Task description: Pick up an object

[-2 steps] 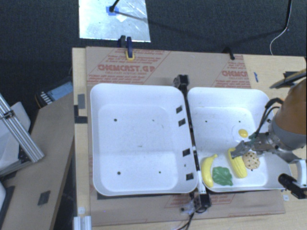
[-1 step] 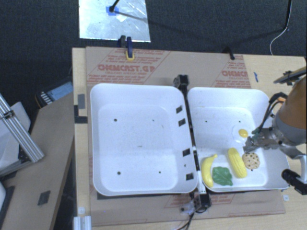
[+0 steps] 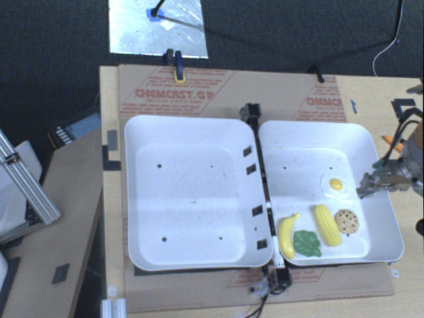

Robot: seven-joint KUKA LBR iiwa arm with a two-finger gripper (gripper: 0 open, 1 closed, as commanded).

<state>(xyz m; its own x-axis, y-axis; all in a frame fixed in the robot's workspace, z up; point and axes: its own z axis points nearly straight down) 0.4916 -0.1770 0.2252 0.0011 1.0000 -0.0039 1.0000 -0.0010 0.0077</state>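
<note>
End effector [image 3: 372, 185] (blurred) at right bin [image 3: 371, 144] edge, arm cropped

Dark carpet floor [image 3: 53, 38], shiny metal sheet [image 3: 158, 18] lying on it, wooden bench [image 3: 79, 197], aluminium rail [image 3: 26, 184] at left

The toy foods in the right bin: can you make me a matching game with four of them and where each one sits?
Things:
1. banana
2. green leaf
3. cookie
4. fried egg

Places:
A. farthest right of the four, beside the corn cob
B. alone, farther up the bin, above the corn
C. closest to the divider between the two bins
D. between the banana and the corn, at the front wall

Pairs: 1-C, 2-D, 3-A, 4-B
</note>
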